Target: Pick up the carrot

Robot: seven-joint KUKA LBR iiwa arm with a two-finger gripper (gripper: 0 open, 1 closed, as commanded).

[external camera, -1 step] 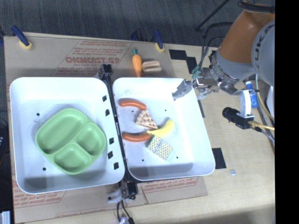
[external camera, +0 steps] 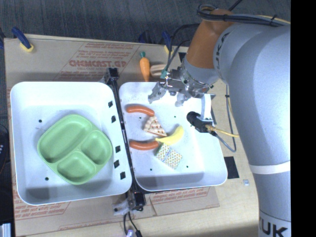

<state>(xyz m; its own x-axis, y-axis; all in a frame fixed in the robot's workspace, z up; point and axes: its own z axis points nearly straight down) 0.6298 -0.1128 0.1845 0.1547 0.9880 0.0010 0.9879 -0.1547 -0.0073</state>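
Lettering in red on the cardboard sheet [external camera: 94,58] under the bins reads "CHEMCAST GP"; "KU" shows on the arm's base at five o'clock. The carrot [external camera: 144,67] lies on that cardboard, outside the right bin [external camera: 210,169] at its twelve o'clock edge. The gripper [external camera: 168,98] hangs spread and empty over the bin's rear.

A brown cardboard-covered bench [external camera: 84,58] printed with red lettering carries two shallow white bins side by side. The left bin [external camera: 24,107] sits toward 9 o'clock, the right bin [external camera: 212,167] toward 3 o'clock, their inner rims touching along a black clipped seam. The carrot [external camera: 144,67] lies directly on the cardboard at 12 o'clock, just beyond the right bin's far rim, green top pointing away
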